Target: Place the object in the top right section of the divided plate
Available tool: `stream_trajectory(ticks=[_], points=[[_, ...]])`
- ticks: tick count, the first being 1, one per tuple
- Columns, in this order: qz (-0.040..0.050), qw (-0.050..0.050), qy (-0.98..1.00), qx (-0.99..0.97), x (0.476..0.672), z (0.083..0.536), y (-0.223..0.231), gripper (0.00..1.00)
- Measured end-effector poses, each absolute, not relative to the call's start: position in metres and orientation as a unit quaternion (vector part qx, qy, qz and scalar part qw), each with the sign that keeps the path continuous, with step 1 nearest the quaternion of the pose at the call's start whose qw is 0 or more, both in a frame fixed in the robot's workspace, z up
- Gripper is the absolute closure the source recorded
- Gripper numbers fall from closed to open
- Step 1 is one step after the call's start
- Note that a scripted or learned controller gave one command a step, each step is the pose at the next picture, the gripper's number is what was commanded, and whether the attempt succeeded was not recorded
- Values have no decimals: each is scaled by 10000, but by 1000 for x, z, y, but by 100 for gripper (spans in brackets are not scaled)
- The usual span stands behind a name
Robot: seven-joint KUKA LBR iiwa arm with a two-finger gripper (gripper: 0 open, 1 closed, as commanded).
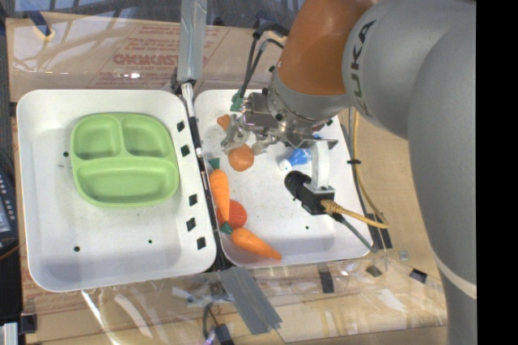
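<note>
A green divided plate (124, 157) lies in the left bin (48, 254); its two small sections are at the far side and the large one is at the near side. My gripper (246, 139) hangs over the far left part of the right bin (324, 242). A round orange object (240, 159) sits right at the gripper's tip, touching or just under it. The view does not show whether it is held. A smaller orange piece (223, 122) lies just left of the gripper.
In the right bin, a carrot (219, 188) lies along the left wall, with a red round item (236, 213) and a second carrot (256, 243) nearer the front. A blue and white item (296, 159) sits under the wrist. Taped cardboard lies behind the bins.
</note>
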State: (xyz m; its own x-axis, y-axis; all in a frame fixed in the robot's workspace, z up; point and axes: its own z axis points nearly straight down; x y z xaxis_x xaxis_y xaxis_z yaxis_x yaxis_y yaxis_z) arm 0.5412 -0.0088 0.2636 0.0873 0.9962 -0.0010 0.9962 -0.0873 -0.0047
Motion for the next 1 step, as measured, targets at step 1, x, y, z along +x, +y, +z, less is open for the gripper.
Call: stream_trajectory(ticks=[1], points=[[19,14,-7391,-6736,604,231,1,100]])
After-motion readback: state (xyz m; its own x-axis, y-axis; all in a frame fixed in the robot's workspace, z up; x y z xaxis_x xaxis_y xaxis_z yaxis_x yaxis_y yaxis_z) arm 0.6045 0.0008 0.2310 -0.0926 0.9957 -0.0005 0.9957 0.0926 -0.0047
